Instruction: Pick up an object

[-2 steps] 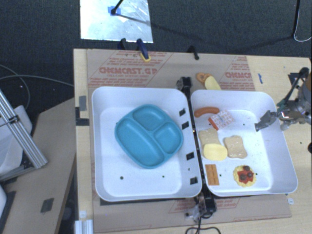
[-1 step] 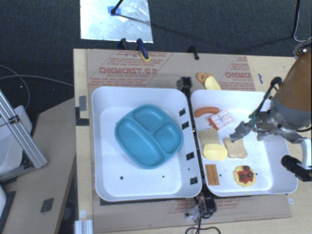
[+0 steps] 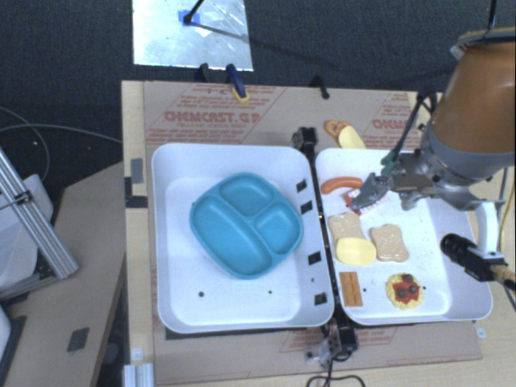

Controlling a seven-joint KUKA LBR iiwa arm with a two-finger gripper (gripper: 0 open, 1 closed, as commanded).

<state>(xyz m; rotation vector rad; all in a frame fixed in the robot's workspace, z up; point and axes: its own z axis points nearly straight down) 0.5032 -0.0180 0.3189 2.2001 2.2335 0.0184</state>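
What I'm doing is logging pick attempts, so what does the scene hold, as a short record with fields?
left bin: blue divided plate
right bin: sausage, bread slice, toast slice, yellow round piece, small pizza, brown cracker
outside bins: yellow piece and orange piece on the cardboard sheet, behind the right bin
gripper: above the right bin, just right of the sausage

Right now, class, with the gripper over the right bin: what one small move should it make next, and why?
Probably a nudge toward the sausage, then lower onto it. The gripper is over the right bin, just beside the sausage's end, and the sausage lies apart from the pale slice.
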